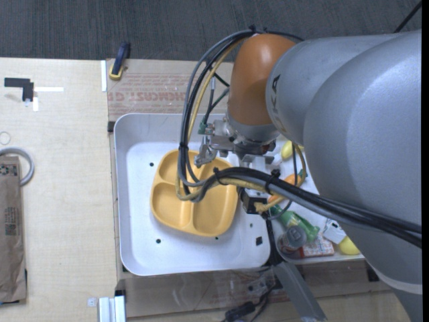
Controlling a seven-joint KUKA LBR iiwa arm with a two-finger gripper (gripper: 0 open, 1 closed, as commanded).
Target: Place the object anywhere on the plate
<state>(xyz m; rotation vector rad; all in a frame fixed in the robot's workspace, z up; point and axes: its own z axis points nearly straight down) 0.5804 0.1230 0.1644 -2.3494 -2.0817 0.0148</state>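
Hanging over the left bin point(127, 200), my arm point(348, 133) comes in from the right and hides most of what I am doing. My tool point(224, 154) sits low at the right-hand edge of the yellow plate point(175, 203), behind a loop of black cables point(191, 113). How far it is open, and whether it has hold of anything, I cannot tell — wrist and cabling are in the way. I cannot make out the object I am meant to place either; if I carry it, it is hidden under me.

My wrist being right over the plate suggests the placing step, since anywhere on the plate will do and its partitioned hollows give plenty of room. The plate lies near the middle of its white bin, tilted a little in the view, its three compartments bare where I can see them.

The right bin point(315, 250) is mostly under my arm. Small things crowd what shows of it: a green bottle-like piece point(299, 224), something yellow point(348, 245) at the near edge, a flat printed packet point(315, 249).

Pale wood is the desk point(60, 126) surface, with a brown paper bag point(11, 227) at its left edge, a metal ring point(23, 163) beside it, and a blue-and-yellow tool point(120, 60) at the far side. Beyond the desk the floor point(134, 12) is dark carpet.
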